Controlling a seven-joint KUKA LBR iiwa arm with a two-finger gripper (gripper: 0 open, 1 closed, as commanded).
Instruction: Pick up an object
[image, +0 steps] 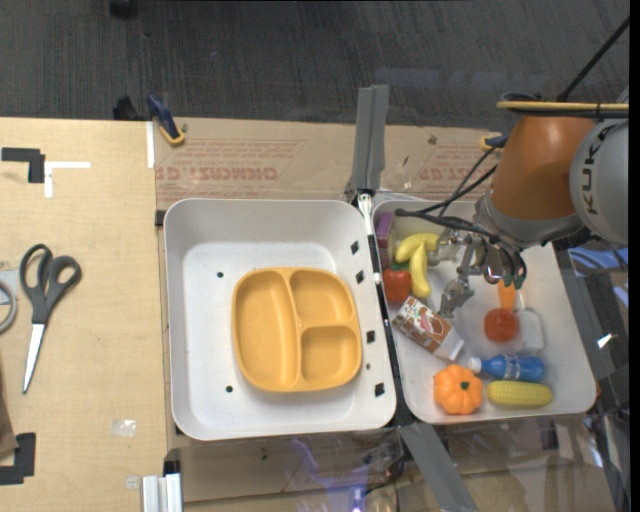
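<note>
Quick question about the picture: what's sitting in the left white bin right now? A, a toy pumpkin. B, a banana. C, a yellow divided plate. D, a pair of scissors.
C: the yellow divided plate lies in the middle of the left bin, with its three compartments facing up.

- Two bins sit side by side on the tabletop (80, 400): left bin (190, 320) at frame centre, right bin (570, 330) at centre right.
- A divided plate (297, 328) lies in the middle of the left bin.
- In the right bin: banana (417, 258) upper left, box (424, 326) below it, pumpkin (458, 390) and corn (518, 394) along the lower edge, bottle (512, 367) just above the corn.
- The pincer (478, 275) hangs over the right bin, right of the banana.
- Scissors (42, 300) lie on the tabletop at far left.
</note>
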